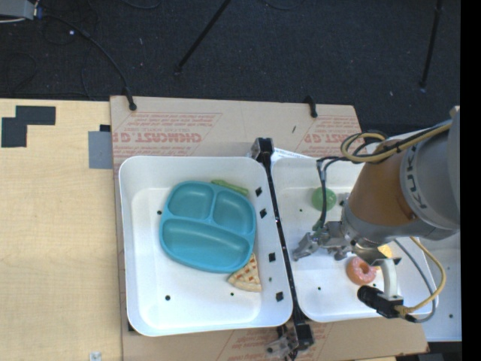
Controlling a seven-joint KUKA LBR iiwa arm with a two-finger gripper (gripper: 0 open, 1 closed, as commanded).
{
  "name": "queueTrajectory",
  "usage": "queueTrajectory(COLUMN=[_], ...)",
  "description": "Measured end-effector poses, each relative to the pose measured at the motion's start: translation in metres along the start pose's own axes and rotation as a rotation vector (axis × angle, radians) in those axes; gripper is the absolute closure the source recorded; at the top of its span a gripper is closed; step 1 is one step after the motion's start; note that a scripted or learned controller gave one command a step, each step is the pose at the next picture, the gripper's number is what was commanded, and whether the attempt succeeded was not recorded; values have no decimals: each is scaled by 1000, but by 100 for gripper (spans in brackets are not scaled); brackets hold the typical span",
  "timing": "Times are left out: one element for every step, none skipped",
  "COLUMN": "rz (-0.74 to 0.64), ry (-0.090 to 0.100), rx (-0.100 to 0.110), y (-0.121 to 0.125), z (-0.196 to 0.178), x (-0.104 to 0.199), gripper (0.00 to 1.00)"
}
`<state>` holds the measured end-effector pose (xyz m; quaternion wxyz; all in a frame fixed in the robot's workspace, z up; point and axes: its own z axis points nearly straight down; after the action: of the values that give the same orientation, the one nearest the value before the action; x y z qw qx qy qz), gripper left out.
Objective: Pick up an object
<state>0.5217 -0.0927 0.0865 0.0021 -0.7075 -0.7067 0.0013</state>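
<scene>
My gripper (316,245) hangs low over the right bin (331,310), near its left side, below the arm's orange band (376,194). A pink doughnut (361,271) lies on the bin floor just right of and below the gripper, partly covered by the wrist. A small green round object (325,198) sits a little behind the gripper, toward the bin's back. I see nothing held in the gripper.
The left bin (143,292) holds a blue divided plate (208,226), a pizza-slice toy (247,275) at the plate's lower right, and a green item (229,186) peeking out behind the plate. A black divider (274,232) separates the bins. Cables loop around the wrist.
</scene>
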Motion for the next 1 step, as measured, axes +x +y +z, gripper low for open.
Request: queueTrajectory(rz=[5], ry=[1], rx=[1], y=[0], z=[-11], x=[-1], gripper=[100])
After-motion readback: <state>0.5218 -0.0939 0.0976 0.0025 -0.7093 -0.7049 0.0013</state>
